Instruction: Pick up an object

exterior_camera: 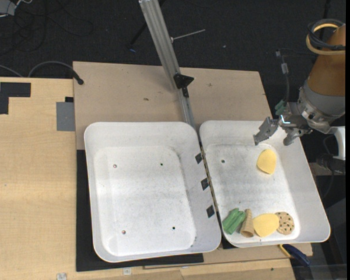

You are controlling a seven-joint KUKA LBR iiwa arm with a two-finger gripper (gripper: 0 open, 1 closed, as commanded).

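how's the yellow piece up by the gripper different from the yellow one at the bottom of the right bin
The upper yellow piece lies alone just below the gripper; the lower yellow piece sits packed between a tan piece and a cookie. The upper one stands taller than wide; the lower lies wider and flatter. Both are plain yellow, rounded, in the right bin.

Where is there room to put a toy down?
The left bin floor is bare wall to wall. In the right bin, the middle is free, between the lemon and the crowded front row: green toy, yellow piece, cookie.
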